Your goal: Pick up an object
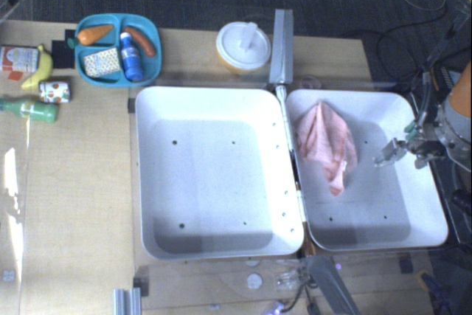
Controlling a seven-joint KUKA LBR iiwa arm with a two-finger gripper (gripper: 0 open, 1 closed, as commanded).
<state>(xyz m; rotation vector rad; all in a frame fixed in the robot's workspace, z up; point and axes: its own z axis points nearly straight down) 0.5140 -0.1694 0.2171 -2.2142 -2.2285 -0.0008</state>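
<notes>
A crumpled pink cloth [327, 143] lies in the right bin [383, 229], against its left half near the divider. My gripper [404, 155] hangs over the right side of that bin, to the right of the cloth and apart from it. It is open, its two fingers spread, and nothing sits between them. The arm's grey wrist with the orange band [461, 96] comes in from the right edge.
The left bin [210, 232] sits beside the right one. Behind the bins stand a white lidded cup [243, 46] and a metal post [281, 48]. A blue tray [151, 70] of toy food and some small toys [33, 88] lie at the far left of the bench.
</notes>
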